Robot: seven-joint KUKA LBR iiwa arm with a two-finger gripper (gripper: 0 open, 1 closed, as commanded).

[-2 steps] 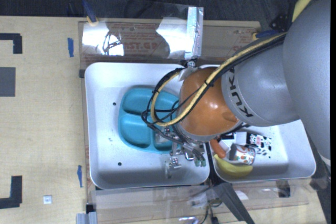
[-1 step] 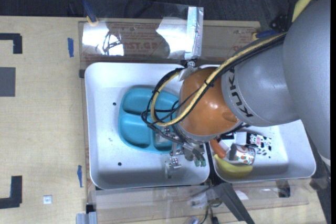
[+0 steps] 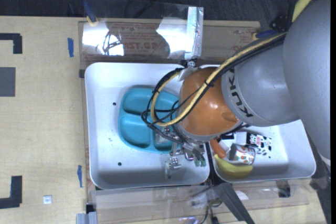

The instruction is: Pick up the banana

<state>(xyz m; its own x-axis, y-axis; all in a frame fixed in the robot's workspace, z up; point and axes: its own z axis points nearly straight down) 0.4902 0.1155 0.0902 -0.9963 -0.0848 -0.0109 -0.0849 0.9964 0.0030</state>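
Observation:
The yellow banana [image 3: 234,167] lies near the front left corner of the right bin [image 3: 299,165], partly under a small can [image 3: 244,154]. The grey arm with its orange band [image 3: 207,105] reaches across the divider into the left bin [image 3: 100,113]. My gripper [image 3: 181,157] hangs low over the front right part of the left bin, beside a blue dish [image 3: 139,120]. It is to the left of the banana, across the bin wall. Nothing shows between its fingertips.
The blue two-part dish fills the middle of the left bin. In the right bin a small can, an orange piece [image 3: 219,149] and a white card with dark marks [image 3: 258,141] sit by the banana. A clear plastic sheet [image 3: 142,34] stands behind the bins.

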